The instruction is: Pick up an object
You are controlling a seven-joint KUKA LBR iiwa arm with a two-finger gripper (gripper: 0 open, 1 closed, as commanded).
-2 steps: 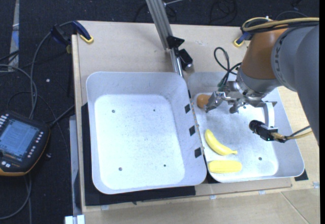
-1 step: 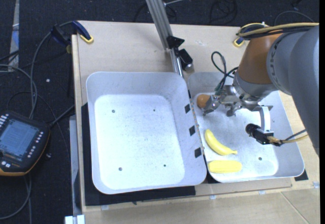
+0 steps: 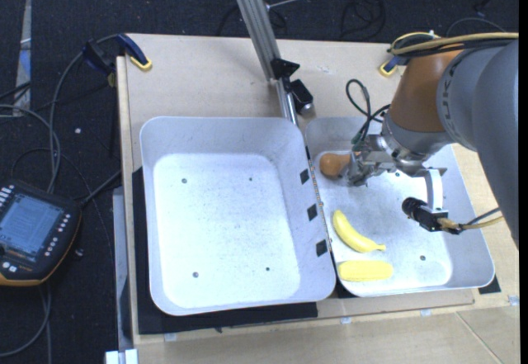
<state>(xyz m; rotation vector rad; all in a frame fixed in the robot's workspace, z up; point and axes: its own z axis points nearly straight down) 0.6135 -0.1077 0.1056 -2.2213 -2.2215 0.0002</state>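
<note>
In the right bin (image 3: 466, 263) a brown egg-shaped object (image 3: 332, 165) lies near the back left corner. A yellow banana (image 3: 355, 234) lies toward the front left, and a flat yellow block (image 3: 365, 271) rests just in front of it. My gripper (image 3: 358, 172) hangs low over the bin, directly right of the brown object and close to it. The grey wrist above hides the fingers from this angle.
The left bin (image 3: 223, 214) sits beside the right one, their walls meeting in the middle. A slanted metal pole (image 3: 260, 24) rises behind the bins. A black cable fitting (image 3: 417, 212) hangs off the arm over the right bin. Clamps mark the bench's back corners.
</note>
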